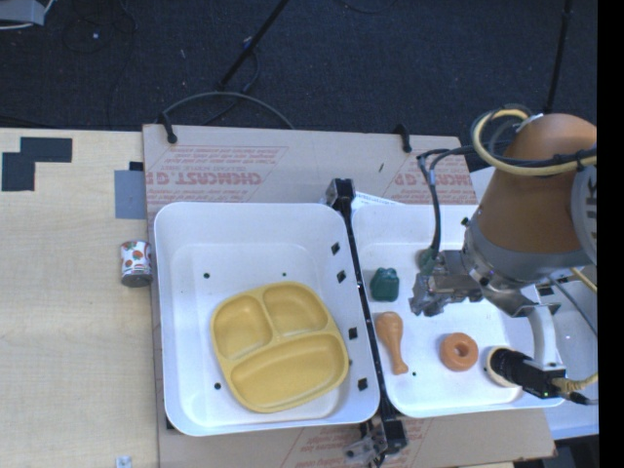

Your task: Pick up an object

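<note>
In the right bin, an orange doughnut and a tan drumstick are seen nearest, lying apart. Beyond them the gripper is held over the bin floor; how far it is opened cannot be told. A green object is seen just beside it

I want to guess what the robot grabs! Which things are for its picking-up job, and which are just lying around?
For the job (probably):
- gripper
- green toy, tan drumstick and orange ring in the right bin
- yellow tray in the left bin

Just lying about:
- small spotted can outside the bins
- cardboard sheet under them
</note>
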Robot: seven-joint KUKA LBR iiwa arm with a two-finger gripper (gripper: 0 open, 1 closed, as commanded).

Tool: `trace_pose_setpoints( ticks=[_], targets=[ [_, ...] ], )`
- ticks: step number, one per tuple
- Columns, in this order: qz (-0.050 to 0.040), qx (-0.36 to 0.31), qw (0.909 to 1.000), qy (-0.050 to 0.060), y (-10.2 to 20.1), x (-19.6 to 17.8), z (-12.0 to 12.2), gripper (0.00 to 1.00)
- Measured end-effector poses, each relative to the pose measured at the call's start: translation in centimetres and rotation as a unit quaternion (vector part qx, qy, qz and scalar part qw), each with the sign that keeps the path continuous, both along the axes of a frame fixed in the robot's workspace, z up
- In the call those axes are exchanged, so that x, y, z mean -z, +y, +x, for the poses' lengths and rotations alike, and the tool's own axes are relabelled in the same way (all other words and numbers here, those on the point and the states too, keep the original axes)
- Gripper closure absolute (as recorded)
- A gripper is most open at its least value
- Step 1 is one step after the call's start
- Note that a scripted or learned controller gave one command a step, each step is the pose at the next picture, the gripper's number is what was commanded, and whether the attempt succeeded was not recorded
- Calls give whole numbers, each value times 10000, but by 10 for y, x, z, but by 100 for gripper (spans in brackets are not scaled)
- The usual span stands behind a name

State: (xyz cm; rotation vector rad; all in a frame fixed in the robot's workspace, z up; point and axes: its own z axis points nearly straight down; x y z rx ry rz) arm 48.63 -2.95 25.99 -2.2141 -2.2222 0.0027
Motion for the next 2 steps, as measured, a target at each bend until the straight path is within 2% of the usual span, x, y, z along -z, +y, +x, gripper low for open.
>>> trace_pose_setpoints(
  ticks=[2],
  targets=[
    [-6,1,10000,17,92,28,-6,100]
  ],
)
